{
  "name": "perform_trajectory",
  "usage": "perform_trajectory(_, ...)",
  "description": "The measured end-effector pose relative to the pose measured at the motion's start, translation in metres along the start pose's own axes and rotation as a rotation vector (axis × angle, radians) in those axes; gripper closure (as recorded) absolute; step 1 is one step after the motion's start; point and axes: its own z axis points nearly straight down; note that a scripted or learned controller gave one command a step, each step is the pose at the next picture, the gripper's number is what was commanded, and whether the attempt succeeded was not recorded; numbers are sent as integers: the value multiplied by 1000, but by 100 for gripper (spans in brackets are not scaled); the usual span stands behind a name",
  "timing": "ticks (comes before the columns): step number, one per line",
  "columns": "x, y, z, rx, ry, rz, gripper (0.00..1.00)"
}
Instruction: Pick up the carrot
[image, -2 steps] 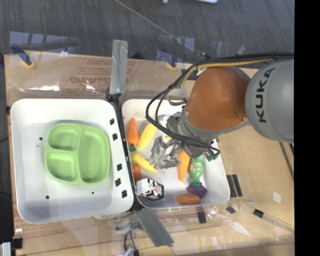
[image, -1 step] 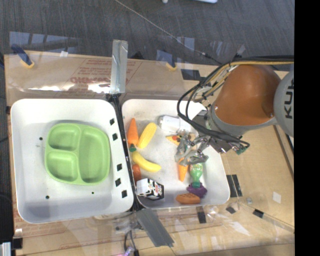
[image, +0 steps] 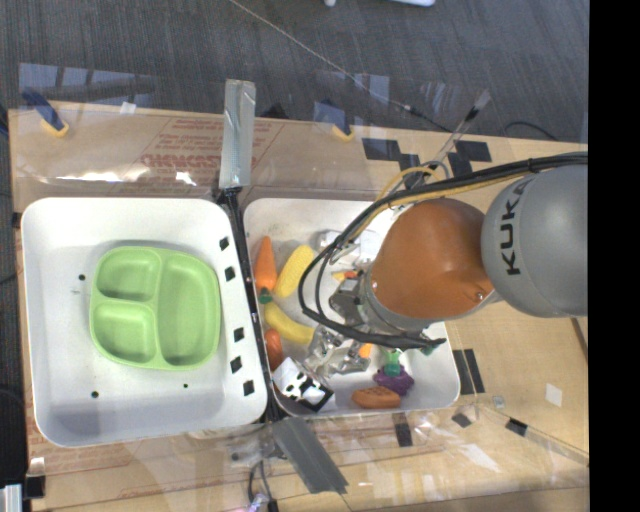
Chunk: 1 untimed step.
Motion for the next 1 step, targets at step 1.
perform_trajectory(1,44,-32,-73,-11,9,-30,100)
